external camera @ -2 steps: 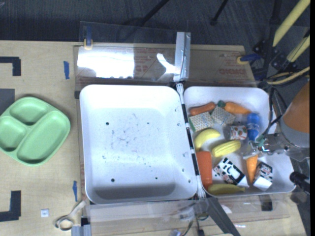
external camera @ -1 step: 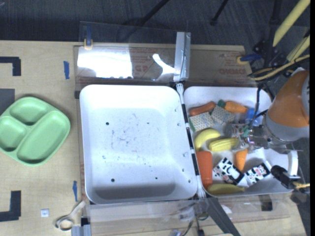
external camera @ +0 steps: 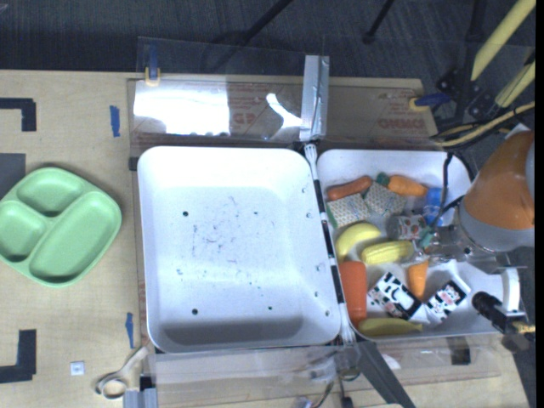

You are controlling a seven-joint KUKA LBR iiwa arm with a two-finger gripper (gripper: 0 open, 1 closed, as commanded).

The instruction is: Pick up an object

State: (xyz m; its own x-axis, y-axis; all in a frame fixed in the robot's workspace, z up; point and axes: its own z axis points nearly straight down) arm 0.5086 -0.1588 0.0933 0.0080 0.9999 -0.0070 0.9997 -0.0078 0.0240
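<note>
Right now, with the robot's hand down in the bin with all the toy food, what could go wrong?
1. The right bin is crowded: the yellow corn, a small carrot and a black-and-white block lie close together, so the gripper might pinch two things or knock one aside.
2. The toys look round and smooth, so one could slip out.
3. The arm covers part of the bin, so I cannot tell whether anything is grabbed.

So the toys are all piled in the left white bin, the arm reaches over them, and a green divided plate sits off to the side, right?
Not quite: in the camera view the pile of toy food lies in the right white bin. The grey and orange arm does reach over it, and the green divided plate sits off to the side.
</note>
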